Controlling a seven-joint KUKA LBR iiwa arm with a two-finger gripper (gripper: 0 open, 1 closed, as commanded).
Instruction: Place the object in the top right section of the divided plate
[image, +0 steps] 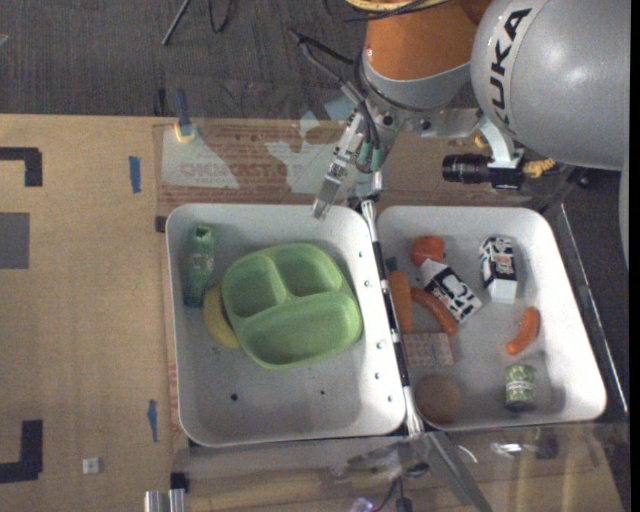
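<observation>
A green divided plate (290, 305) lies in the left bin (260, 415), with two small sections on its far side and one large section nearer the front. My gripper (335, 190) hangs over the far rim of the left bin, close to the wall between the two bins and above and behind the plate's top right section (307, 270). I see nothing held at its tip. The loose objects lie in the right bin (570, 300), among them an orange carrot (400, 300) right by the dividing wall.
A green bottle (198, 262) and a yellow banana (218, 318) sit left of the plate, the banana partly under its edge. The right bin also holds two black-and-white cartons (498, 268), a red piece (428, 248), an orange sausage (523, 330), a cracker (428, 350), a brown ball (438, 397) and a green can (519, 386).
</observation>
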